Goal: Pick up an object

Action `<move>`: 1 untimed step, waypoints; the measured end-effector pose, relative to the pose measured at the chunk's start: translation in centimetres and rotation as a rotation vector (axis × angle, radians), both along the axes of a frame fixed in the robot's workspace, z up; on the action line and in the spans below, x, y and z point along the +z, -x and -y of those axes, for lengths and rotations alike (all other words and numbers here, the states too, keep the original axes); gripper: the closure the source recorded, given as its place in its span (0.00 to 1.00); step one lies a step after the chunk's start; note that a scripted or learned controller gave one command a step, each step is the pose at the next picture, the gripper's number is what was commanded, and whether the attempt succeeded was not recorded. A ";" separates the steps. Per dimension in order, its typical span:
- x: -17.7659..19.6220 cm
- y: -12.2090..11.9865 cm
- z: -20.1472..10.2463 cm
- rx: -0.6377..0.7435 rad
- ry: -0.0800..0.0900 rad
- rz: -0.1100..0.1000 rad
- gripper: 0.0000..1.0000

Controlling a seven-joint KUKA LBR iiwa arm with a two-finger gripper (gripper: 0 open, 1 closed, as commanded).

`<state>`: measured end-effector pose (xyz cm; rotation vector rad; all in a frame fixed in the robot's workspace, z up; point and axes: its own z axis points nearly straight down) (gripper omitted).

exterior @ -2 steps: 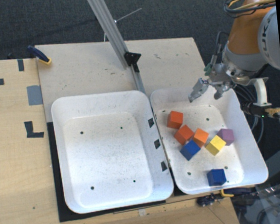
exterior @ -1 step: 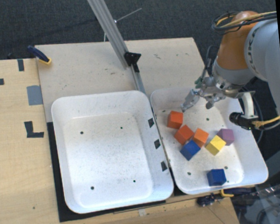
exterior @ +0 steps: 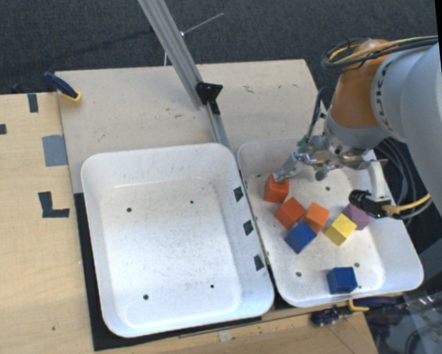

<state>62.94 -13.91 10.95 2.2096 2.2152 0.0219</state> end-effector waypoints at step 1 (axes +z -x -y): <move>1.1 -0.1 -0.1 0.002 0.000 0.001 1.00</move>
